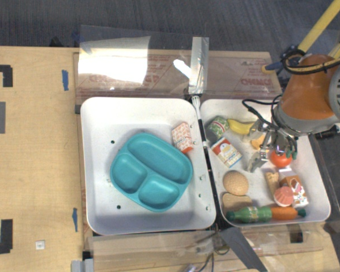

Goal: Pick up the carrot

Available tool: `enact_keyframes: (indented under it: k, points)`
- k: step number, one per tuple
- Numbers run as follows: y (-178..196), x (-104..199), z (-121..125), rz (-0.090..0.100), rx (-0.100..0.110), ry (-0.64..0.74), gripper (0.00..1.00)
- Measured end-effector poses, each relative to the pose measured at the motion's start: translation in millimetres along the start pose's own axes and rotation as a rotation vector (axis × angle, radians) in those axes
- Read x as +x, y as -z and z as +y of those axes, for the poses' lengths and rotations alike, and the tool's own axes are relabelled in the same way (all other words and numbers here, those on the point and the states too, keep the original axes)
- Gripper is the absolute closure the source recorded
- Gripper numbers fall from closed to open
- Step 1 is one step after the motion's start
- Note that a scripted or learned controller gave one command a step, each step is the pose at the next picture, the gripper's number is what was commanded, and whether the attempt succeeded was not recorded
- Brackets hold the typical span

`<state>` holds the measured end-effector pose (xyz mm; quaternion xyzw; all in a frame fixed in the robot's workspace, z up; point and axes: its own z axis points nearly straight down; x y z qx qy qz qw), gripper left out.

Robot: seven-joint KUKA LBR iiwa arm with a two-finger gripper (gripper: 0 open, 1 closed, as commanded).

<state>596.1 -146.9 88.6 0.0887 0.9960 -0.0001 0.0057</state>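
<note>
The fingers [264,151] hung in the right bin [320,177], pointing down and toward that bin's middle, spread a little apart with nothing caught between them. They sat just beside a red tomato [281,160] and below a banana [241,127] near the bin's far edge. The carrot [283,213] lay along the right bin's near edge, its long axis running with that edge, its inner end touching a green bottle [248,213]. So the carrot lay well apart from the fingers, toward the near rim and slightly outward, with a pink-topped item [284,196] in between.
</note>
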Motion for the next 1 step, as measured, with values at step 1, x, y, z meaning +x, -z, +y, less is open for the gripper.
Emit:
enact_keyframes:
  k: [1]
  points:
    - [0.9,-37.8,35.1,0.034,0.008,0.031,0.0]
